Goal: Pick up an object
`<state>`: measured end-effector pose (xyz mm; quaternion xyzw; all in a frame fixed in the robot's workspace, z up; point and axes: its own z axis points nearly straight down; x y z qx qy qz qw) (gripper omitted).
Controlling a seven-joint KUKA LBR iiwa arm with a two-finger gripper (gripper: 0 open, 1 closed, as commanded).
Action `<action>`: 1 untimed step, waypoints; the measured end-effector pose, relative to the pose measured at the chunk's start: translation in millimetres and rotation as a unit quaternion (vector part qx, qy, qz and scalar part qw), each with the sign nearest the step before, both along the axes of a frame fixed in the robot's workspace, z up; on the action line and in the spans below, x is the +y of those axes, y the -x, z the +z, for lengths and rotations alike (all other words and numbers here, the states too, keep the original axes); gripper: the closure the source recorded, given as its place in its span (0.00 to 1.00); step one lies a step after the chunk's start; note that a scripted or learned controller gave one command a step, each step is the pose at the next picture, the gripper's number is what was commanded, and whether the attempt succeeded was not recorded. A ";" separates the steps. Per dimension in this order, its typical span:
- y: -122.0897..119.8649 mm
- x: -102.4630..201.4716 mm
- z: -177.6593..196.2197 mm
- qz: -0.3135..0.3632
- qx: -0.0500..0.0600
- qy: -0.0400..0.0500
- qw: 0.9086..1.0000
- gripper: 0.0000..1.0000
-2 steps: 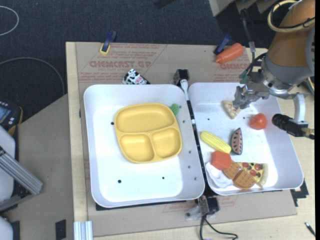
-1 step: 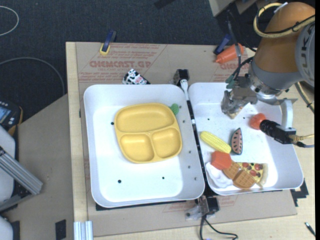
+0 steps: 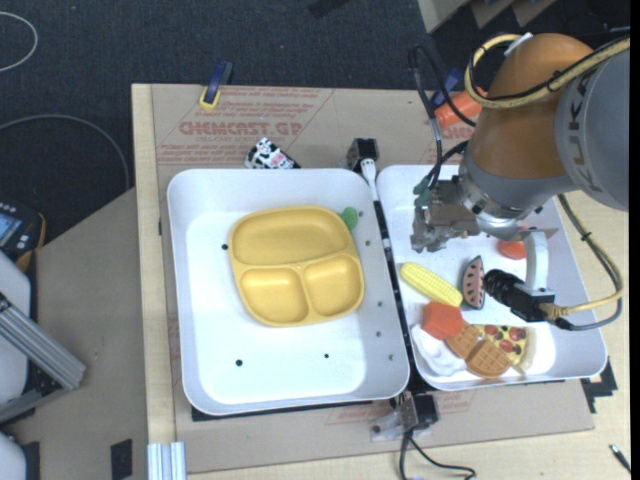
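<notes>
My gripper [image 3: 433, 236] hangs low over the back left part of the right bin [image 3: 399, 190], just behind a yellow corn cob [image 3: 431, 283]. A watermelon slice [image 3: 472, 283] stands to the right of the corn. Toward the bin's front lie an orange-red piece [image 3: 441, 319], a waffle [image 3: 478, 349] and a pizza slice [image 3: 511, 339], with a white item [image 3: 428, 353] under them. A small red thing [image 3: 512, 250] peeks out from under the wrist. Nothing shows between the gripper and the corn.
The left bin [image 3: 200, 268] holds a yellow divided plate [image 3: 295, 265], with a small green thing [image 3: 349, 218] at its back right corner. Behind the bins on the bench lie a black-and-white toy [image 3: 270, 155] and a blue-and-yellow clip [image 3: 213, 88].
</notes>
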<state>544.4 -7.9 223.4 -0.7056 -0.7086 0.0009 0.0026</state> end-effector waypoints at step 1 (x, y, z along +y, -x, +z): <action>25.3 51.2 2.9 0.000 0.000 0.000 1.000 1.00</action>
